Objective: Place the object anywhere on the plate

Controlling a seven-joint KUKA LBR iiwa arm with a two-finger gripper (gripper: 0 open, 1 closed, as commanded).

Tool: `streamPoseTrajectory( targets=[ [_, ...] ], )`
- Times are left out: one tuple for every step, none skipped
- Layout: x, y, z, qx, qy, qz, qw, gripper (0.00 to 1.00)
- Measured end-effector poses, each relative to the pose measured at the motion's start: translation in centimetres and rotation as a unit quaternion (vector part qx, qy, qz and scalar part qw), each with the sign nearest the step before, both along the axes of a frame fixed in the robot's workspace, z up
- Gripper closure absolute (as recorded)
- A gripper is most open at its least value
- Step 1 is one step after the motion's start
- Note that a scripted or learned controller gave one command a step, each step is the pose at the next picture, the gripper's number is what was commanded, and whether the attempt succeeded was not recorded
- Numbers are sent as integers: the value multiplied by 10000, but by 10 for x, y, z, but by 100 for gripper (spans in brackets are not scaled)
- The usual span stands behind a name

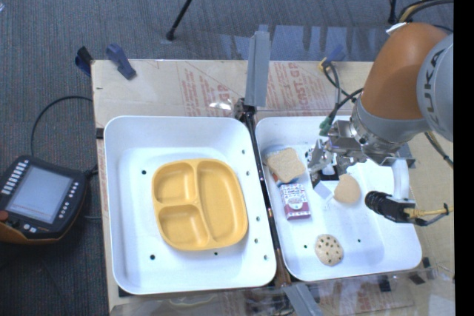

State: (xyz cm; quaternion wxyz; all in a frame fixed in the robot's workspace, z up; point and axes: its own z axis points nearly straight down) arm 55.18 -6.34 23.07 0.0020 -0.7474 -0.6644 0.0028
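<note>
hovering low in the right bin (400, 248), the gripper (324, 168) is seen beside the toast slice (286, 163); finger state cannot be told. nothing is placed yet on the yellow plate (198, 203).

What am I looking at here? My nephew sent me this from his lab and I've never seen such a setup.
It's one camera looking down at a slant on a bench. The grey and orange machine at right is a robot arm; its gripper hangs over the right bin. That bin holds a slice of bread, a small pink box, a cookie and a round bun. The left bin holds a yellow divided plate. Nothing can be seen in the gripper.
</note>
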Motion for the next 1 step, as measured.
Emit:
streamPoseTrajectory(
  targets=[
    [0, 0, 0, 0, -2, 0, 10000, 0]
  ],
)
